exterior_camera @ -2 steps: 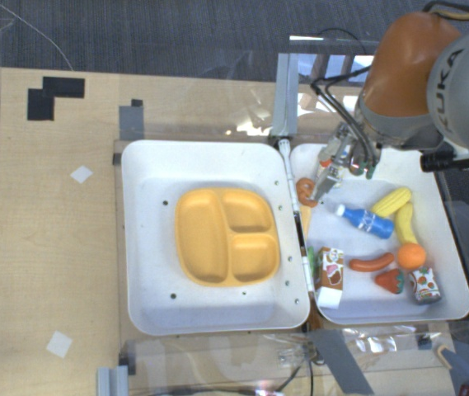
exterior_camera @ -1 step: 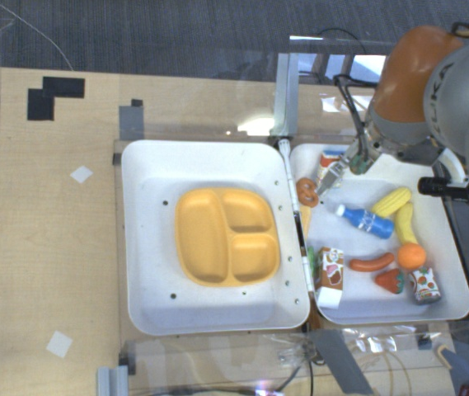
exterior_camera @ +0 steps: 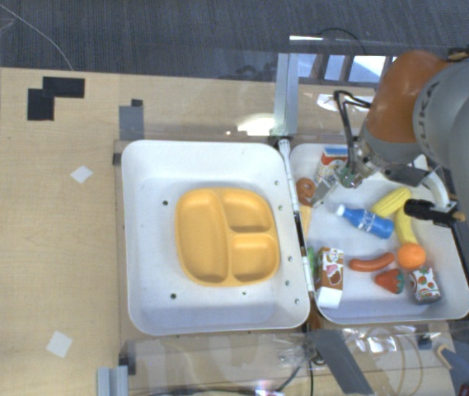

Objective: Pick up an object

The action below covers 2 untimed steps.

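The fingers (exterior_camera: pixel 345 177) hang low at the back of the right bin (exterior_camera: pixel 457 304), under the orange-banded wrist, and whether they are open or closed cannot be told from this slant; nothing can be seen caught between them. Any object would serve the task. The nearest candidates are a small brown ring (exterior_camera: pixel 305 190) just to their left by the bin wall, and a blue bottle (exterior_camera: pixel 366 220) lying on its side just in front. A descent from here risks landing on bare bin floor between those two, closing on nothing. The bottle looks round and smooth, so a pinch off its middle would likely roll it away or squirt it out. The ring sits close against the divider between the bins, where one side of the grasp could strike the wall before reaching it. Further out, the yellow corn (exterior_camera: pixel 391 200), the orange (exterior_camera: pixel 412 256), the red sausage (exterior_camera: pixel 370 262) and the strawberry (exterior_camera: pixel 389 280) lie crowded together, so a reach there could nudge neighbours or catch two things poorly. A small carton (exterior_camera: pixel 330 271) lies at the front left. In the left bin (exterior_camera: pixel 147 304) sits a yellow divided plate (exterior_camera: pixel 226 236), well apart, too broad and flat for an easy pinch.
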Motion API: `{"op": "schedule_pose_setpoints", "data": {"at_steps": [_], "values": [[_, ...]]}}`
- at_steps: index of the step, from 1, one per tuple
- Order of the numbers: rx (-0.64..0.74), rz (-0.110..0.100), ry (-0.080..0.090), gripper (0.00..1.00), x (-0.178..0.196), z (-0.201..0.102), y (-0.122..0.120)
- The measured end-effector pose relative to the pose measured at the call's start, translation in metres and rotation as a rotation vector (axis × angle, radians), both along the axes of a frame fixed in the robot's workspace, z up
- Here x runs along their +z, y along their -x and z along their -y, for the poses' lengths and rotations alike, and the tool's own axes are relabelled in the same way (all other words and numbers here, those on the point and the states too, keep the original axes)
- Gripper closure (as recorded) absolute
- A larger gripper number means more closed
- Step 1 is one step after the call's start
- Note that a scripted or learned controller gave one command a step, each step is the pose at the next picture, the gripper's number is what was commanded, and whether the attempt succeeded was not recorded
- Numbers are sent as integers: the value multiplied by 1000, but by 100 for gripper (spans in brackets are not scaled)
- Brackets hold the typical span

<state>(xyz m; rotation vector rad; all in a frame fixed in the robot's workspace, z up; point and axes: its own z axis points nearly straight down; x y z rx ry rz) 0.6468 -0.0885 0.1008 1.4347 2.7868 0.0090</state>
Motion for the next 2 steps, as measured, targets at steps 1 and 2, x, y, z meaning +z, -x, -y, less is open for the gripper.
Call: {"op": "schedule_pose_setpoints", "data": {"at_steps": [1,2], "values": [[8,24,8,100,12,1,-5],[-514,4,-4,100,141,-32,10]]}}
